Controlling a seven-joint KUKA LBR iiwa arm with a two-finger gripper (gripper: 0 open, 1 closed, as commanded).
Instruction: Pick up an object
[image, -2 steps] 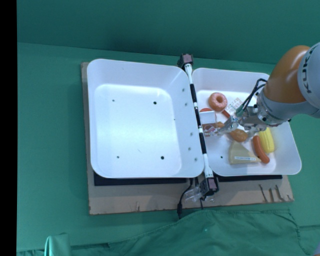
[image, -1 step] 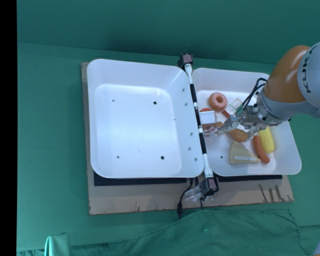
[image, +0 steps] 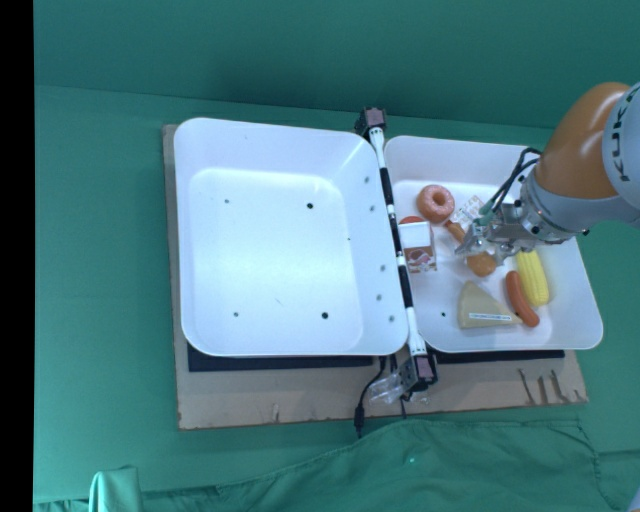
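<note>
The right bin (image: 570, 340) holds several toy foods. A pink-orange donut (image: 436, 203) lies near the bin's back left, with a small wrapped piece (image: 467, 209) beside it. A small carton (image: 417, 246) stands against the left wall. My gripper (image: 477, 243) hangs low over the bin's middle, right above an orange round piece (image: 483, 265) that it partly hides. To the right of that lie a yellow corn cob (image: 532, 277) and a red sausage (image: 521, 298). A pale cheese wedge (image: 484, 307) rests at the front.
The large left bin (image: 200, 150) sits beside the right one, split from it by a black-and-white divider rail (image: 396, 250). Both bins stand on a cardboard sheet (image: 280, 400) over green cloth. The grey arm with its orange band (image: 585, 125) comes in from the right.
</note>
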